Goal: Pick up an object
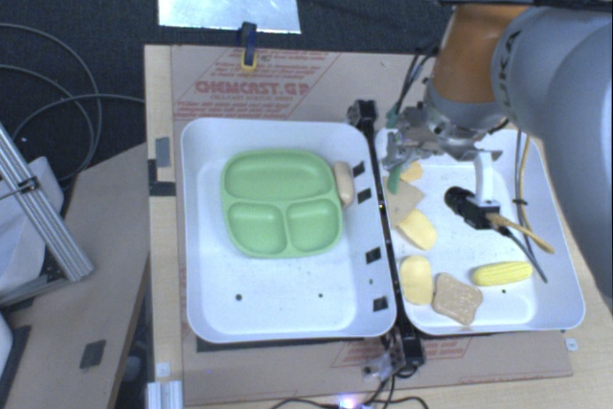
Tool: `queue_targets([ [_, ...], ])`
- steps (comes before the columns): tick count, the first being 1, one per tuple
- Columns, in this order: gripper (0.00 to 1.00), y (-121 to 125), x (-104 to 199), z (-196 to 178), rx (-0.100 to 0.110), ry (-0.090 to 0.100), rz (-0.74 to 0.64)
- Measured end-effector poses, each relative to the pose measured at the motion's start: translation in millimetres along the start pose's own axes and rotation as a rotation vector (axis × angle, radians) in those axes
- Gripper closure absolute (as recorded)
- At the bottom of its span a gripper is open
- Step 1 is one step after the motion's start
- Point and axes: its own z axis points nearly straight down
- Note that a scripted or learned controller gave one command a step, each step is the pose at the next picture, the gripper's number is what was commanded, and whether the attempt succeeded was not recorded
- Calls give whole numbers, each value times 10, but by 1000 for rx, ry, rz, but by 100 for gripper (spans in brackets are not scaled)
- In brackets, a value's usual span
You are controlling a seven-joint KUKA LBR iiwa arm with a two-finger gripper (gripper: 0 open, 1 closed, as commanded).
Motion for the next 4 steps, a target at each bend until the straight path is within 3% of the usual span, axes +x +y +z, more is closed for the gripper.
queue_targets([
  [1, 100, -73, -492, -1074, -12, -3, 9],
  [2, 100, -522, -416, -667, 3, 0, 7],
  [3, 100, -540, -87, -514, -1, 0, 2],
  [4, 100, -942, -166, -568, 1, 0, 6],
])
